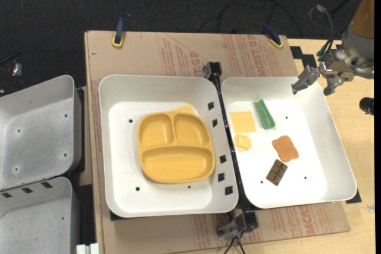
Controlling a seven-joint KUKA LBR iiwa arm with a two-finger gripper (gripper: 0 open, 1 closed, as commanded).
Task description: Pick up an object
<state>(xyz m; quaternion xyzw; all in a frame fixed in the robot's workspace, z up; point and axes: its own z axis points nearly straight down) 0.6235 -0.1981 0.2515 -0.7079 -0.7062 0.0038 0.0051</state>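
Grey metal hand [315,81] hovers spread and empty over the right bin's [339,146] far corner: the reach step, I judge. Below-left of it lie a green stick [265,113], yellow square [243,121], orange patty [285,149] and brown bar [276,172]; it must descend onto one. Beyond, the left bin [113,146] holds a yellow tray [177,147] on the brown counter [161,50]; dark floor [53,3] surrounds.

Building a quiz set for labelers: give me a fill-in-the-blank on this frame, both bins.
1. The yellow divided tray sits in the ____ bin.
2. The green stick lies in the ____ bin.
3. The gripper hovers over the right bin's far ____ corner.
4. The brown chocolate piece is ____ the camera than the green stick.

Missing words: left; right; right; nearer
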